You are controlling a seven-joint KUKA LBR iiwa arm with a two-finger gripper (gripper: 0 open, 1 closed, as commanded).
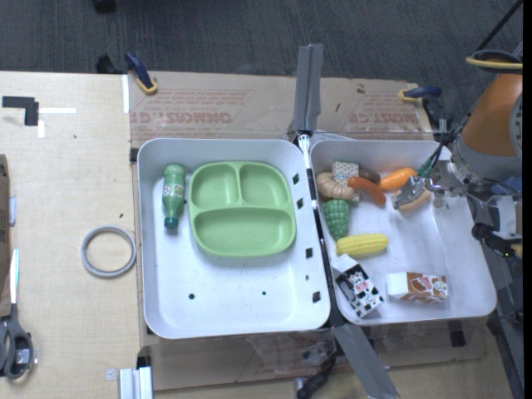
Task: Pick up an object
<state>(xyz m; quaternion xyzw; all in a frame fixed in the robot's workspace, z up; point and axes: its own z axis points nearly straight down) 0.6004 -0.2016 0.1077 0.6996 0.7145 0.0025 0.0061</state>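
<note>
Camera view: pincer (pixel 411 194), grip state unclear, crowded by carrot (pixel 397 178), hot dog (pixel 367 189) and corn (pixel 362 243)

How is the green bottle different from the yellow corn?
The green bottle lies in the left bin, beside the green tray; the yellow corn lies in the right bin. The bottle points up and down the view; the corn lies sideways. Both lie flat, away from the gripper.

Red printed lettering on the brown cardboard sheet (pixel 274 106) behind the two bins appears upside down; the word "CHEMCAL" is partly legible. Other print unreadable.
</note>
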